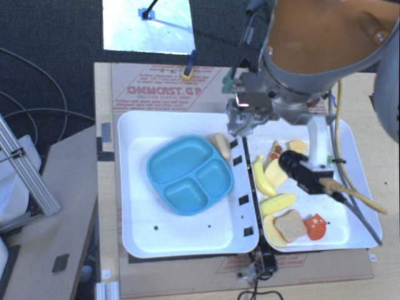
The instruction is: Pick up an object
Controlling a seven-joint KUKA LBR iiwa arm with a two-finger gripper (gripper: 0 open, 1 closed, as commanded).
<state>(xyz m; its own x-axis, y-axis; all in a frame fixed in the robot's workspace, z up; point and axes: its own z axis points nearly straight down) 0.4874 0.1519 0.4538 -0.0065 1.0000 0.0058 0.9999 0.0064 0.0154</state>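
Likely target, judged by nearness: tan oval piece [220, 146], lying against the upper right edge of the blue plate [187, 175], in the narrow strip between that plate and the wall [245, 189] shared by the two bins. Touching the plate's rim or merely beside it: hard to tell.

Gripper [240, 119] hanging just beyond the plate's upper right corner, a little past the tan oval piece and roughly over the shared wall. State of the jaws: cannot tell, hidden under the wrist housing from this angle. Nothing seen held.

Risks from here, as a judgement:
- Tight pocket. With the plate's rim on one side and the wall on the other, little room for a descent; may strike either one instead of straddling the piece.
- Offset. Seems to sit nearer the wall than the piece; a straight drop may close on nothing or land on the wall's top.
- Rounded, smooth-looking shape; may squirt out sideways under a pinch, or roll onto the plate.
- A nudge to the plate may shift it and carry the piece along.

Long axis of the tan oval piece: running alongside the plate's right edge, from the upper corner toward the plate's near side, slanting slightly away from the plate. Lying flat, narrower end apparently toward the gripper. Best closed on across the short width, meaning plate side to wall side, exactly the cramped direction.
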